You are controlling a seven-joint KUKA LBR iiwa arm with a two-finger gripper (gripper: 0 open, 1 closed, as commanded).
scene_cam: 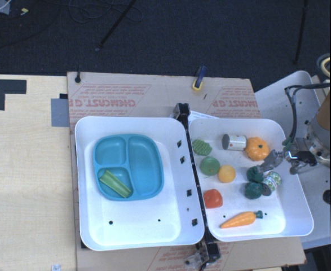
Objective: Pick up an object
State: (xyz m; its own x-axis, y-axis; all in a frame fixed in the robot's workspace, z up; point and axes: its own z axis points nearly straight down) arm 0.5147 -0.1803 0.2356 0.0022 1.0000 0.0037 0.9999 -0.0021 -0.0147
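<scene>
I see pincer [268, 164] low in right bin [292, 208], over dark green lumpy toy vegetable [254, 182] beside small pumpkin [257, 149]; cannot tell its state; carrot [239, 219] near front wall, divided blue plate [129, 166] in left bin [92, 219]

The right bin [292, 216] holds a carrot [238, 220], an orange pumpkin [257, 149] and a yellow ball [226, 174].

Blue divided plate [145, 165] in left bin [92, 219]; cardboard sheet [126, 97] beneath.
</scene>
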